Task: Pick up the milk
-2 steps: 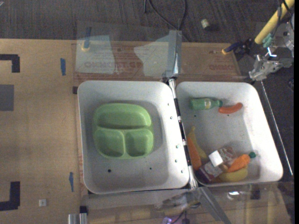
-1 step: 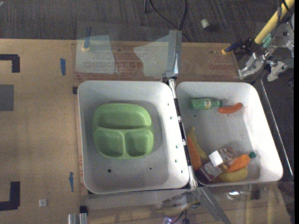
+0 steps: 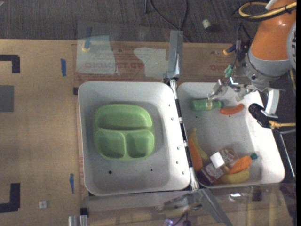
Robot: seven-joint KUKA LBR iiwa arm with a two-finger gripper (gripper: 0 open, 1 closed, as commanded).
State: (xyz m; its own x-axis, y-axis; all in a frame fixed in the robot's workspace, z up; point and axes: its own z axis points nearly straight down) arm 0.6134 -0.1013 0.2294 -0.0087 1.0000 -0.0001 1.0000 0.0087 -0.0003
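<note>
The milk (image 3: 220, 165) is a small brown and red carton with a white top. It lies tilted at the front of the right bin (image 3: 235, 135), wedged among toy foods. My gripper (image 3: 230, 89) hangs over the back edge of that bin, well behind the carton. Its fingers (image 3: 217, 89) stand open with nothing between them. A green cylinder (image 3: 206, 105) and a red-orange pepper (image 3: 232, 109) lie just below the gripper.
An orange carrot (image 3: 242, 163) and a yellow banana (image 3: 236, 176) press against the carton's right side. Another carrot (image 3: 194, 155) and a banana (image 3: 199, 147) lie to its left by the bin wall. The left bin (image 3: 89, 164) holds a green divided plate (image 3: 124, 132).
</note>
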